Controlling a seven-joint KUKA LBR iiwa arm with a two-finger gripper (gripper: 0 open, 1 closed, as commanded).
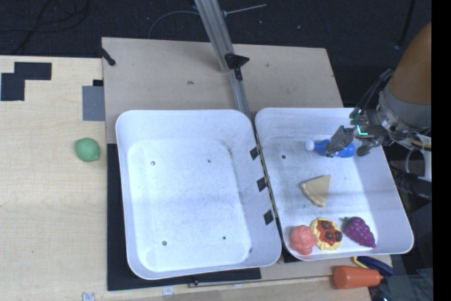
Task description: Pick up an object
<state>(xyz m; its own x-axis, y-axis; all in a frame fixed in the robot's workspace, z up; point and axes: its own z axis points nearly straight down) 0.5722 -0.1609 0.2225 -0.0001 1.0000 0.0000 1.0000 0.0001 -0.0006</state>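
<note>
Landmark: right bin (pixel 282 125), the one nearer the arm. Claw (pixel 352 143) sits low over the bin's far right part, fingers spread, one dark finger (pixel 343 139) coming down on a blue object (pixel 327 147) with a small white end; whether the object is actually gripped between the fingers, cannot tell. Blue object lies on the bin floor in the far half, right of centre. Near the bin's middle: a pale yellow wedge (pixel 316 189), apart from the blue object. Along the bin's near edge, a row of three, touching or nearly so: a pink lump (pixel 303 239) to the left, a yellow-and-red round piece (pixel 327 233) in the middle, a purple grape bunch (pixel 359 230) to the right. Just outside the bin's near rim, on the counter (pixel 42 180): an orange carrot-like object (pixel 356 277). Left bin (pixel 134 130) adjoins the right bin's left wall. Well left of both bins, a green ball (pixel 87 149) rests on the counter.
</note>
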